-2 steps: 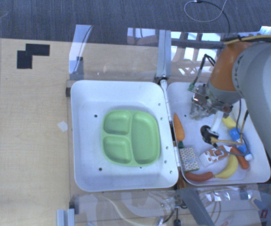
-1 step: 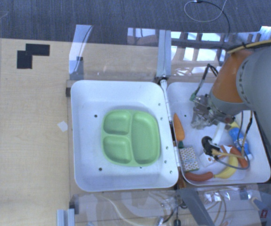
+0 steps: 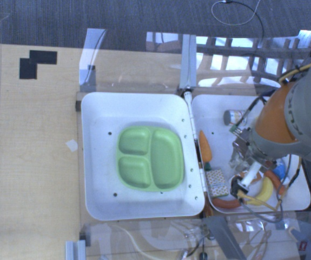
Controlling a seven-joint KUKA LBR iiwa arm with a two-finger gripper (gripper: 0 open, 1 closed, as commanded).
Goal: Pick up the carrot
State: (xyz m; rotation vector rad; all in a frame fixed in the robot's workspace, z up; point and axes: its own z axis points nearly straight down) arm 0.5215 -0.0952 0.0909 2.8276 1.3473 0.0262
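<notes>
pale wooden bench, two white bins side by side. the carrot lies in the right bin, along its left wall. the gripper hangs just right of it, apart; wide or narrow, i cannot tell. a banana lies by the front wall. a green plate sits in the left bin.

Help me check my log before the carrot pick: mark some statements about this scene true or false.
1. The carrot lies in the right bin, along its left wall. True.
2. The green plate sits in the right bin. False: it is in the left bin.
3. The gripper holds the carrot. False: the carrot lies on the bin floor, apart from the gripper.
4. A banana lies in the right bin. True.
</notes>
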